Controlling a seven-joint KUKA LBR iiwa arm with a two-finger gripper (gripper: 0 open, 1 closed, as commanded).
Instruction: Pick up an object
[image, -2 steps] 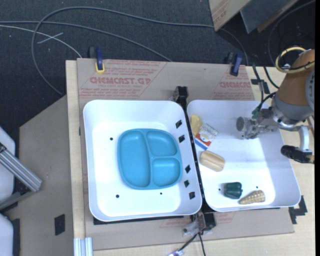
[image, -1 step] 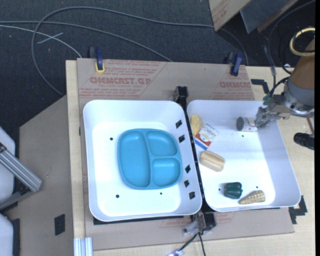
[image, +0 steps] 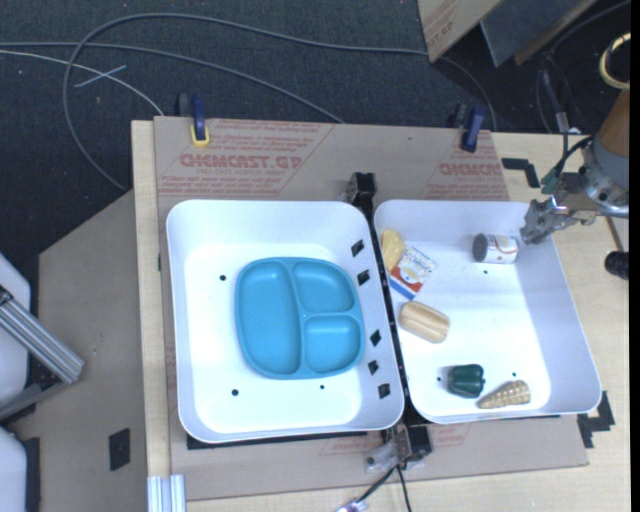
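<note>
The right bin (image: 560, 310) holds several small objects. A grey and white cylinder (image: 496, 247) lies near its far right corner. A yellow piece (image: 391, 246) and a white, red and blue packet (image: 411, 268) lie along its left wall. A tan bread roll (image: 424, 321) rests in the middle. A dark green pepper (image: 465, 380) and a tan ridged cone (image: 503, 396) sit at the front. My gripper (image: 538, 222) hangs over the far right rim of this bin, just right of the cylinder and apart from it, with nothing visibly held.
The left bin (image: 200, 300) carries a blue divided plate (image: 299, 316). A black hinge strip (image: 375, 300) runs between the bins. Blue clamps (image: 199, 120) (image: 472, 126) hold the cardboard board at the back. Cables cross the dark floor behind.
</note>
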